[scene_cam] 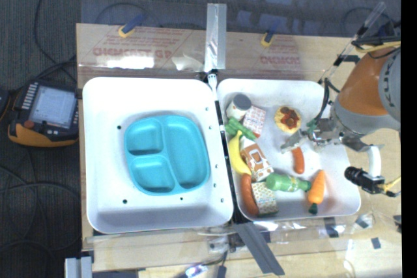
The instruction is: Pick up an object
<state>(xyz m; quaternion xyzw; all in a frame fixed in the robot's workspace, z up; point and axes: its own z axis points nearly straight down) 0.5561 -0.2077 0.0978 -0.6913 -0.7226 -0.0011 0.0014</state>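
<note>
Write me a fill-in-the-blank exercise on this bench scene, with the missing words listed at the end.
1. The blue tray with three compartments lies in the ____ bin.
2. The carrot lies in the ____ bin.
3. The gripper hovers just above a small ____ sausage.
4. The band above the arm's wrist is ____.

Missing words: left; right; orange; orange
</note>
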